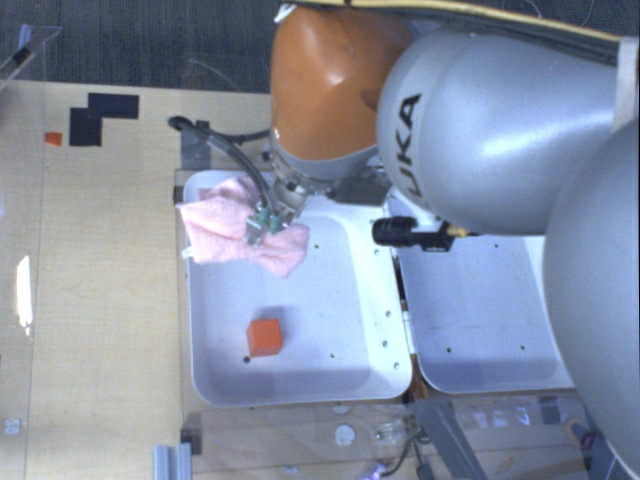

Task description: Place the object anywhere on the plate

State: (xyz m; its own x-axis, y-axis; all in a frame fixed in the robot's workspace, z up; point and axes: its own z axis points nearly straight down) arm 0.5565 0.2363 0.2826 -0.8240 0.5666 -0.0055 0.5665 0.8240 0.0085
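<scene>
A crumpled pink cloth (232, 230) lies in the far left corner of the left bin (330, 368). My gripper (263, 224) reaches down from the orange wrist band and sits on the cloth's right part, touching it. A small orange cube (265, 337) rests on the bin floor nearer the front, well apart from the gripper. The arm's bulk hides the far right part of this bin.
The right bin (480, 358) lies under the grey arm, with its front part showing. A black cylindrical fitting (398, 232) juts out above the divide between the bins. Wooden bench top (100, 298) spreads to the left.
</scene>
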